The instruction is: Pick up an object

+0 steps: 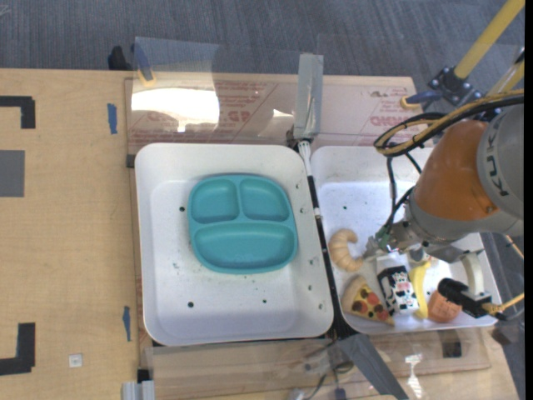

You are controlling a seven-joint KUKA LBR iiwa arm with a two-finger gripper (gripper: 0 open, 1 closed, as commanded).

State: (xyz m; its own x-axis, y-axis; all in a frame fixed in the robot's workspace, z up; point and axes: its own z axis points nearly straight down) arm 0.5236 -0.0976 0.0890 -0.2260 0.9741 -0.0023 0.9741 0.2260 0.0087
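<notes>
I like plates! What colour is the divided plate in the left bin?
Teal, a blue-green. The plate shows clearly in the camera view.

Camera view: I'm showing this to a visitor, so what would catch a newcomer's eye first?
Probably the teal divided plate, alone in the middle of the left bin. Next, the arm's orange band over the right bin, where a croissant, a pizza slice and other toys crowd the near side.

Teal plate (242,223); white bins (158,248); tan croissant (344,249).
</notes>
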